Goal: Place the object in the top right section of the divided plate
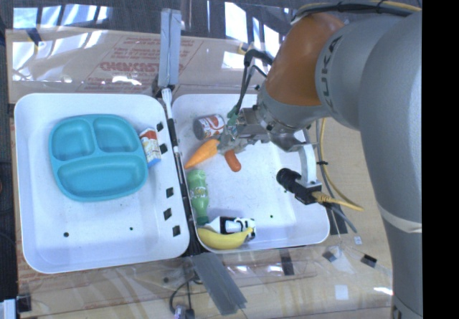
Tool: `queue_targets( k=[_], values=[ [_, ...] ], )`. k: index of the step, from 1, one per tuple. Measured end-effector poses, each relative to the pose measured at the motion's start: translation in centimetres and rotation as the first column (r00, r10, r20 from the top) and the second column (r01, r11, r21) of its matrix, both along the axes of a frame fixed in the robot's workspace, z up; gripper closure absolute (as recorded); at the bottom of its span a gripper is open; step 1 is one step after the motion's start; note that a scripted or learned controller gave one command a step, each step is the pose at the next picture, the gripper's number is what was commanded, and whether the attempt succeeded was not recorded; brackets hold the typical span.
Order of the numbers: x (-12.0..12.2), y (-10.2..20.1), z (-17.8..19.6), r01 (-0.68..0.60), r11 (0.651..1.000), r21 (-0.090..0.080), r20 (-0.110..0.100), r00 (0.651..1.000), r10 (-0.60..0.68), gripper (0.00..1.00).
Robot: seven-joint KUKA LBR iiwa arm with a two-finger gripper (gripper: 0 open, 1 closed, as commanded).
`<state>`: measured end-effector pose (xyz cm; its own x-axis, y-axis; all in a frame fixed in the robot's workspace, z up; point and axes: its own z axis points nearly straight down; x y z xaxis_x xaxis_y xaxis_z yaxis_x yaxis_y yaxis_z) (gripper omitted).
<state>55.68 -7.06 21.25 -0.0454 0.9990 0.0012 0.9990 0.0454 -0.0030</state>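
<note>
Gripper (231, 140) lowered in the right bin (287, 228) just above a carrot (201, 153), opening not discernible, can (209, 125) beside, blue divided plate (97, 156) in the left bin (43, 239)

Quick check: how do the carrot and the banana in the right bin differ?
The carrot is orange and tapered, lying slantwise near the bin's middle beside the gripper; the banana is yellow and curved, lying against the bin's near wall. The carrot lies bare, while a small black-and-white object rests on the banana. Both lie in the right bin.
</note>
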Motion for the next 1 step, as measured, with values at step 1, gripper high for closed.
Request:
queue_targets(
  k=[1],
  values=[
    [2.29, -2.38, -2.85, -0.089, 0.996, -0.001, 0.001, 0.996, 0.089, 1.00]
  ],
)
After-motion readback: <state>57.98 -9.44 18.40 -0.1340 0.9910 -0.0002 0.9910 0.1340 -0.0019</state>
